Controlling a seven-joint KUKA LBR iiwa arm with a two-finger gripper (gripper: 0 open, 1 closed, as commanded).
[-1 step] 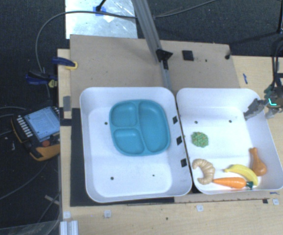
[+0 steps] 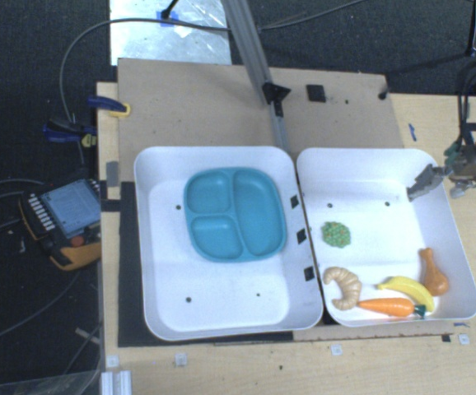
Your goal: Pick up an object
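Several toy foods lie in the right bin point(image 2: 361, 161): a green leafy clump point(image 2: 335, 234) near the middle, and a croissant point(image 2: 343, 286), a yellow banana point(image 2: 403, 285), an orange carrot point(image 2: 385, 307) and a brown drumstick point(image 2: 433, 271) along the front right. My gripper point(image 2: 441, 186) hovers over that bin's far right edge, well behind the foods. Its fingers stand apart, open, with nothing between them.
The left bin point(image 2: 165, 299) holds a blue divided plate point(image 2: 234, 214). A grey pole point(image 2: 248, 35) slants down to the gap between the bins. Clamps point(image 2: 106, 105) grip the bench's left edge, and a handheld device point(image 2: 65, 214) lies on the floor to the left.
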